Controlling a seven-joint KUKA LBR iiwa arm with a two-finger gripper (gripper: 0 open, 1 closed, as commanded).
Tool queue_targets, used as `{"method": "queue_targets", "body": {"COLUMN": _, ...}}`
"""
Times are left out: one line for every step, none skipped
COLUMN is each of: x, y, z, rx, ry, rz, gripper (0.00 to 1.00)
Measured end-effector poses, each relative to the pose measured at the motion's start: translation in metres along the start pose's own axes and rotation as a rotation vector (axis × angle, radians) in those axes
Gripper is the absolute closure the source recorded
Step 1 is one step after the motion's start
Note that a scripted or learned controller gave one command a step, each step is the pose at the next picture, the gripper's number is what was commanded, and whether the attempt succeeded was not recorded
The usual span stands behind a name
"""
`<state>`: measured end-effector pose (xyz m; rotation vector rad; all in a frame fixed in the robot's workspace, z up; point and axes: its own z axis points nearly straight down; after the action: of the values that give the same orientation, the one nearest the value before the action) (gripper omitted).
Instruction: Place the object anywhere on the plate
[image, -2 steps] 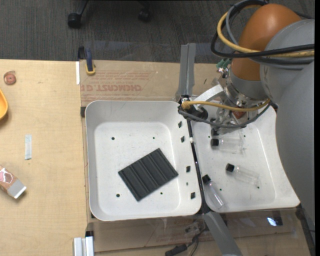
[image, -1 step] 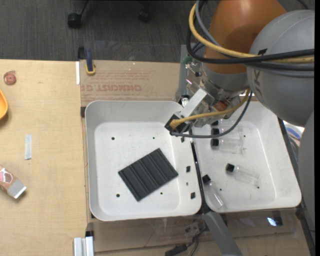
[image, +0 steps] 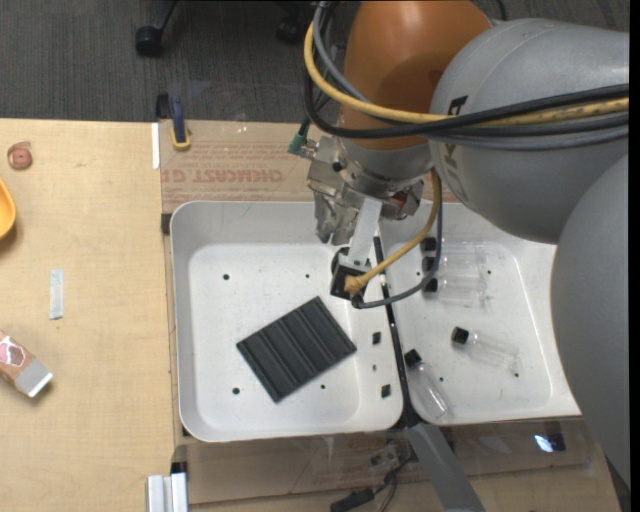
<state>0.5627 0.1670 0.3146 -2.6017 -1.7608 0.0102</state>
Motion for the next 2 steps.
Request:
{"method": "queue_targets", "body": {"x": 0.0, "y": 0.055, "z": 0.015, "rx": -0.004, "ry": 0.001, "rz": -0.439, "gripper": 1.0}}
{"method": "queue_targets", "body": {"x": -0.015, "y": 0.045, "z": -0.004, "rx": -0.003, "ry": 0.001, "rz": -0.701, "gripper": 1.0}}
